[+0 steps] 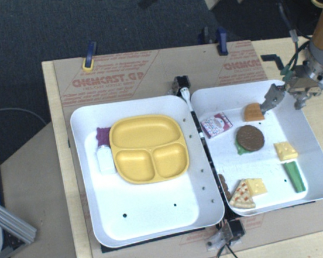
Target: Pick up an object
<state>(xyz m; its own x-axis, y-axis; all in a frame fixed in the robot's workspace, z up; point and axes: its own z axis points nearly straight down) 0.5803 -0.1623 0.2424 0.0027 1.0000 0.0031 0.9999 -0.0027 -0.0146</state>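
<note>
The right bin [316,134] holds several toy foods: an orange toast piece [254,112], a brown patty [250,138], a pink-and-white packet [216,125], a yellow cheese block [286,151], a green stick [296,176] and a pizza slice [241,196]. My gripper [284,102] hangs over the bin's far right corner. It is open, with its fingers spread and nothing between them. One finger [272,98] points down toward the toast piece, just to the toast's right.
The left bin [93,193] holds a yellow divided plate [149,147], with a purple object [103,136] and a white bottle [104,159] at its left side. Clamps [88,61] sit on the bench's far edge. The arm enters from the right.
</note>
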